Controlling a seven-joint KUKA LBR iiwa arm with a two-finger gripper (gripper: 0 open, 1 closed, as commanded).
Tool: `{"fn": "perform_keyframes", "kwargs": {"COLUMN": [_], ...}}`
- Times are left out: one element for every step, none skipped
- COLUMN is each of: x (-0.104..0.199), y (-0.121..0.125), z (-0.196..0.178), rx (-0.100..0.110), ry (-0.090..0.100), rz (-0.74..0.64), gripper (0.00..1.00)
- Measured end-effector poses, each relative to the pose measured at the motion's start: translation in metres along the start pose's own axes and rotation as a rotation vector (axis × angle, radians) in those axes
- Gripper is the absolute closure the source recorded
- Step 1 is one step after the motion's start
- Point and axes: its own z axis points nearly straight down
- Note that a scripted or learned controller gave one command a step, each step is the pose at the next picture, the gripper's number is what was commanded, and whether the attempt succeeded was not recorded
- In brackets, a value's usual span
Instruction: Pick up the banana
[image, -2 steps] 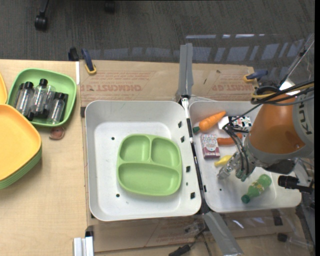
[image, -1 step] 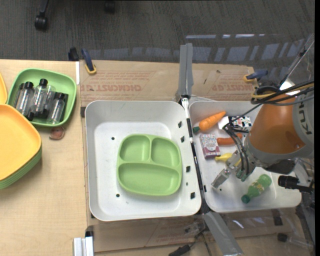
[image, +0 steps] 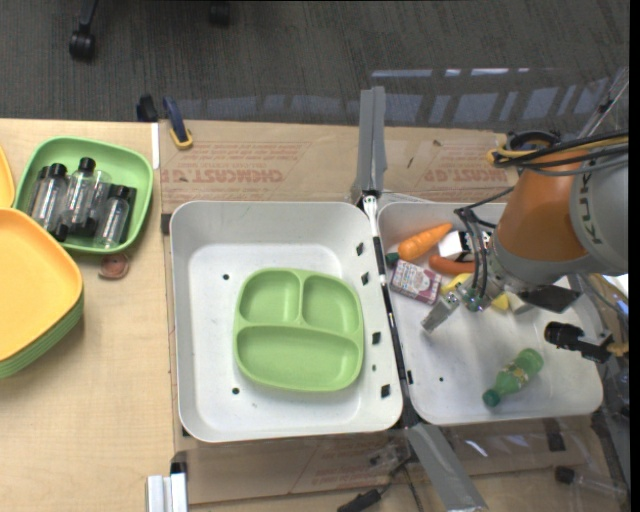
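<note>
I find the arm (image: 545, 215) reaching into the right bin (image: 445, 408), with the gripper (image: 468, 298) low over the bin's upper middle. I cannot tell whether the gripper is apart or closed. The banana (image: 503, 300) shows as yellow patches just beside the gripper and mostly under the wrist, so I cannot judge its long axis or heading. A carrot (image: 425, 241) and a packet (image: 415, 282) lie near, to the left. A green bottle (image: 513, 377) lies well apart, lower right. The left bin (image: 200, 330) holds a green tray (image: 298, 330).
</note>
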Motion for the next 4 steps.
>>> {"fn": "perform_keyframes", "kwargs": {"x": [0.088, 0.07, 0.072, 0.052], "y": [0.034, 0.049, 0.074, 0.042], "z": [-0.1, -0.1, -0.1, -0.099], "rx": [0.0, 0.0, 0.001, 0.004], "ry": [0.0, -0.001, -0.001, 0.0], "rz": [-0.135, -0.017, 0.123, 0.478], "gripper": [0.0, 0.0, 0.0, 0.0]}}
